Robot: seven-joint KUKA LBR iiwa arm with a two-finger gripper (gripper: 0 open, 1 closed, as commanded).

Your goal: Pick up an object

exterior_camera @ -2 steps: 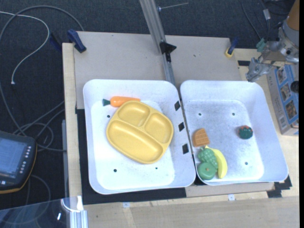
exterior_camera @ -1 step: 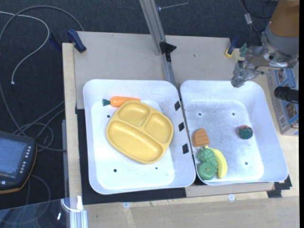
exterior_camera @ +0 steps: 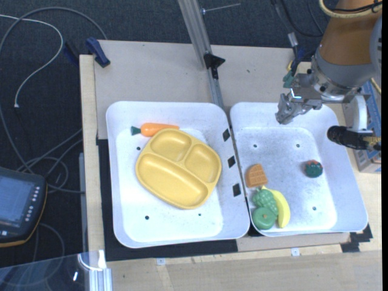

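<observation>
Grey arm with orange band reaching from right, gripper (exterior_camera: 287, 115) poised over right bin (exterior_camera: 339, 214) far rim, finger state unclear, yellow compartment plate (exterior_camera: 177, 167) glossy, toy carrot (exterior_camera: 155, 128) beside it

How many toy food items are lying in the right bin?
4, maybe more hidden: a waffle near the left wall, grapes, a green apple and a banana clustered below it. The round red-green piece is unclear.
</observation>
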